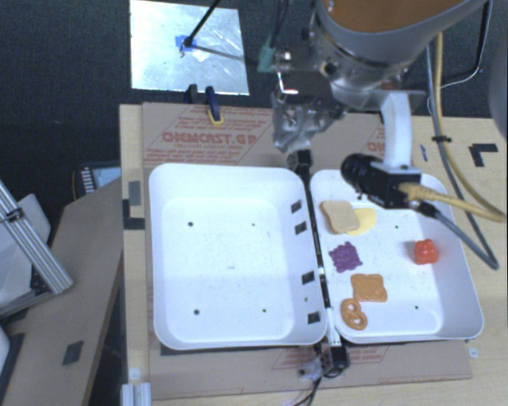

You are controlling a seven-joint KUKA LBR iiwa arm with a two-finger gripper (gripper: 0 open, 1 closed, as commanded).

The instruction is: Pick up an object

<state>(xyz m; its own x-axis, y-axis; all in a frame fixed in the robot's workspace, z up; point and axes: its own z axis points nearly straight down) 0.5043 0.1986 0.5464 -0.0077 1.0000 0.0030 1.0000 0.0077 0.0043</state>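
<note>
Right now I see the gripper [300, 147] hanging above the far end of the seam between the two white bins, and from this angle I cannot tell how it is set; nothing is visibly held in it. The arm's grey body with its orange band [381, 20] crowds the top of my view.

All the candidate objects lie in the right bin [456, 313]. Nearest the gripper is a tan slice of toy bread [340, 216], partly overlapping a pale yellow flat disc [364, 221] on its right. Below them sits a small purple bunch that looks like toy grapes [344, 256]. Further toward me is an orange-brown waffle-like square [369, 287], and touching its lower left corner a golden pretzel [354, 314]. A red, rounded piece [426, 251], possibly a toy pepper or tomato, rests well apart near the right wall.

The left bin [159, 238] shows a few dark dots on its floor. A black cylindrical fitting [377, 181] with a yellow cable reaches over the far edge of the right bin. Both bins rest on brown cardboard [206, 136] laid on the bench [79, 254].
</note>
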